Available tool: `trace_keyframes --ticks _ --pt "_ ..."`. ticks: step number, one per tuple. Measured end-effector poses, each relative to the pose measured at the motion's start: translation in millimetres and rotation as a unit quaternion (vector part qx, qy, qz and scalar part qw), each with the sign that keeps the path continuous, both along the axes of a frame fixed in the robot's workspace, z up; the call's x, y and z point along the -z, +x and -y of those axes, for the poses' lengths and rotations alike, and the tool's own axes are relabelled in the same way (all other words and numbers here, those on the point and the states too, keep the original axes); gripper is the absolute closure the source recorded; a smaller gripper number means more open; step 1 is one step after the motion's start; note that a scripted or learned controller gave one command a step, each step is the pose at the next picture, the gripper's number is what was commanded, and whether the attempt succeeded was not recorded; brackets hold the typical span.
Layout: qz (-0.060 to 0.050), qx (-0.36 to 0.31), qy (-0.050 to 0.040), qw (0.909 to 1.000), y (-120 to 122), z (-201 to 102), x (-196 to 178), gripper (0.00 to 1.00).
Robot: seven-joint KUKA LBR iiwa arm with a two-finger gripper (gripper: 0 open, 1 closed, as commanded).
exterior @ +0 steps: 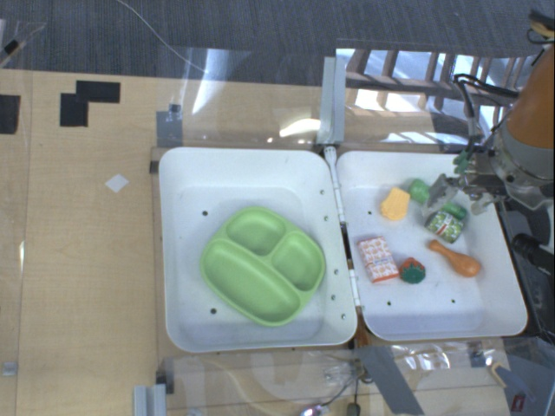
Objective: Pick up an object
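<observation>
Gripper (457,191) sits low in the right bin (486,323), directly above a green-labelled packet (446,224) — offset negligible, packet's long axis running near-left to far-right. Grip state cannot be told. A yellow block (395,204) lies just left.

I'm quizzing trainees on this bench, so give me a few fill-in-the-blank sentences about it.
1. The green divided plate lies in the ____ bin.
2. The plate has ____ compartments.
3. The gripper is above the ____ bin.
4. The yellow block lies ____ of the green can in the view.

Missing words: left; three; right; left
</observation>
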State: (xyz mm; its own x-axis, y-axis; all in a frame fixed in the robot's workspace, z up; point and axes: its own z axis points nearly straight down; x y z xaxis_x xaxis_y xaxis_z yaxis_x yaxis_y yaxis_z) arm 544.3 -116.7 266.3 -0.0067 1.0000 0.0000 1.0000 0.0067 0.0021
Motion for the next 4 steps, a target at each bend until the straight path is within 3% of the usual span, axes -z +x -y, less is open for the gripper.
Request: trace_keyframes --ticks 1,2,3,4 --pt "0.004 0.023 0.0 0.9997 -37 -11 155 0.0" --pt "0.016 0.094 0.003 0.9955 -23 1 164 0.0" --pt "0.021 0.248 0.008 0.9684 -41 -4 165 0.0" --pt "0.02 0.17 -0.0003 0.9853 -29 -5 163 0.0"
